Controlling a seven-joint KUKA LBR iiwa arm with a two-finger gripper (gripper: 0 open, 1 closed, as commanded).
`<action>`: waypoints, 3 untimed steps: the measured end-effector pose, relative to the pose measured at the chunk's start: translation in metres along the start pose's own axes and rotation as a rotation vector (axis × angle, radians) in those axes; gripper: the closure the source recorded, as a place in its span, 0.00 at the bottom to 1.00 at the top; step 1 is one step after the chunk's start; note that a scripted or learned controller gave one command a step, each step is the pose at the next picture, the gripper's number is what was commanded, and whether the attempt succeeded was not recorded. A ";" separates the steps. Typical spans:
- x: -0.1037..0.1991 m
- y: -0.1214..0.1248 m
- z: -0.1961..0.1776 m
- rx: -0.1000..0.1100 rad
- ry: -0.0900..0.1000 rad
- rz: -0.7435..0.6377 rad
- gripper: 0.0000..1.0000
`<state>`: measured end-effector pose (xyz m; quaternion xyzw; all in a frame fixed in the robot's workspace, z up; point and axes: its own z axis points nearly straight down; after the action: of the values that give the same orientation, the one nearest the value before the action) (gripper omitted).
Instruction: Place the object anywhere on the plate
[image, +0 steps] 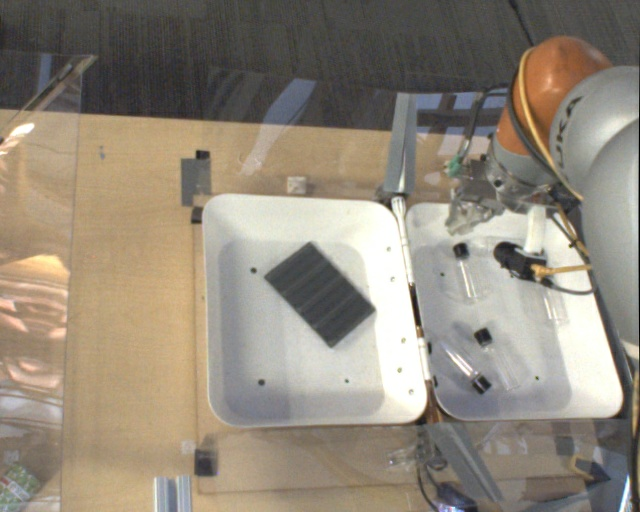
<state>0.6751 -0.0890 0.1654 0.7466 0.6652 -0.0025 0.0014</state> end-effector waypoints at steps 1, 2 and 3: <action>-0.047 0.000 -0.008 -0.003 0.005 0.266 1.00; -0.090 0.012 0.048 -0.027 0.006 0.152 1.00; -0.107 0.011 0.074 -0.015 0.005 0.191 1.00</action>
<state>0.6731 -0.1971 0.0918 0.8068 0.5908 0.0048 0.0055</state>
